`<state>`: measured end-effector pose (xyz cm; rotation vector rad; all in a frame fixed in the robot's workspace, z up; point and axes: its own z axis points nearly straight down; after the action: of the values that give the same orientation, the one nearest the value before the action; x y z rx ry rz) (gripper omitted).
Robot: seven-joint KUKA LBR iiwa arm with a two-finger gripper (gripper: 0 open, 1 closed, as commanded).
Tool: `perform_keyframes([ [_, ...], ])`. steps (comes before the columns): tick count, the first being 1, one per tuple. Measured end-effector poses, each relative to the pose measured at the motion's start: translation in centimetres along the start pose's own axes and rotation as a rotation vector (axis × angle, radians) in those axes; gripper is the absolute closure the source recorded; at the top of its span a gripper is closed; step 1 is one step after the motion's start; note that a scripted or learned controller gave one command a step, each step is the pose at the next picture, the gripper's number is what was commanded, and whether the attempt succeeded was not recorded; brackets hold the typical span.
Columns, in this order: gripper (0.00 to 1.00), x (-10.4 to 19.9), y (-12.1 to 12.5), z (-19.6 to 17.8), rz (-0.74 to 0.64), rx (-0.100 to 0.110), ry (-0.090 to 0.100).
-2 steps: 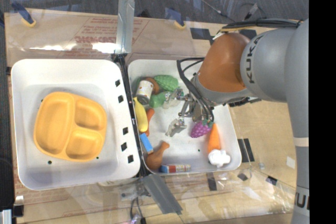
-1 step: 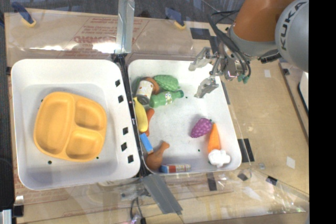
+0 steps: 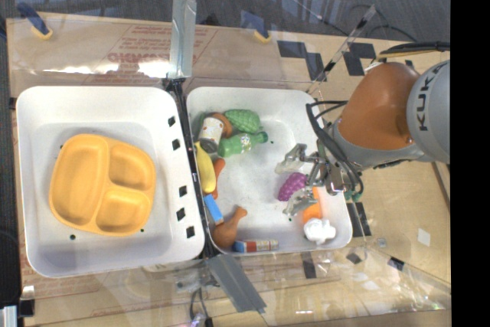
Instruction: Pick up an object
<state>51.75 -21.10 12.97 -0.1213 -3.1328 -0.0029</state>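
Purple grapes (image 3: 292, 185) lie between end effector (image 3: 301, 178) fingers in right bin (image 3: 285, 99).

Wooden bench (image 3: 429, 195) under clear plastic sheeting, left white bin (image 3: 31, 165) lay on it, right white bin (image 3: 264, 98) touching beside the left.

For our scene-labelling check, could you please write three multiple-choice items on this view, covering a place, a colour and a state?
1. Where does the yellow tray lie?
A. left bin
B. right bin
C. on the bench

2. What colour is the grape bunch beside the gripper?
A. green
B. purple
C. yellow

3. How does the bottle near the right bin's front edge sit?
A. upright
B. lying on its side
C. on the tray

Answers: 1 A, the tray fills the left bin; 2 B, the bunch is purple; 3 B, it lies flat along the edge.
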Motion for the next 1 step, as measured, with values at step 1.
perform_keyframes([
  [1,0.00,3.86,0.73,3.69,0.074,0.001,-0.010],
])
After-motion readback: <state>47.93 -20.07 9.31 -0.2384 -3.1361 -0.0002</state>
